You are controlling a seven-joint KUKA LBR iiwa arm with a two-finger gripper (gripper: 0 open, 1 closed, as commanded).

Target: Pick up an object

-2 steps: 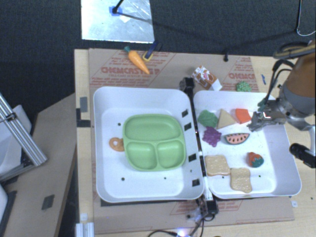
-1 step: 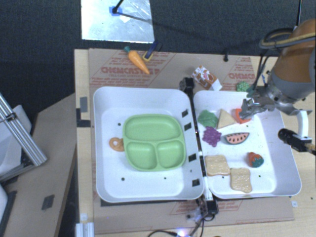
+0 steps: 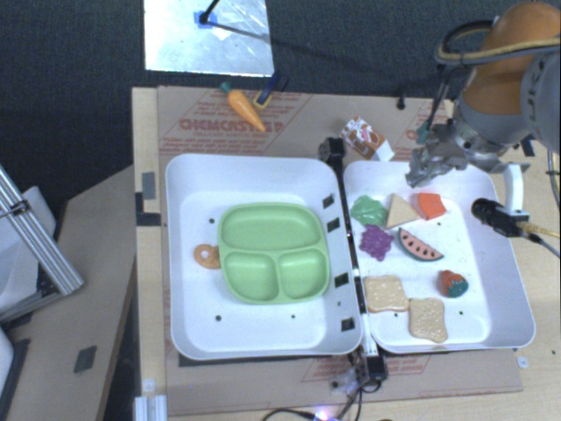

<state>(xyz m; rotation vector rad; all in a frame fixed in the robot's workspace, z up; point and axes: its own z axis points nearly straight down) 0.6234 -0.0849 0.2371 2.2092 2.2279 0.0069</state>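
Two tan plastic toast slices (image 3: 405, 303) lay nearest in the right-hand shallow white bin (image 3: 500, 301), then a watermelon wedge (image 3: 420, 245), purple grapes (image 3: 376, 240) and an orange block (image 3: 430, 205). Above the bin's far edge hung the grey end effector (image 3: 424, 168); its grip could not be made out.

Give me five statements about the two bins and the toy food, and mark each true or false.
1. The green divided tray sits in the left bin. True.
2. The carrot lies inside the right bin. False: it lies on the cardboard behind the left bin.
3. The watermelon slice is in the right bin. True.
4. The purple grapes rest on the green tray. False: they are in the right bin, below the green lettuce.
5. Two bread slices lie near the right bin's front. True.
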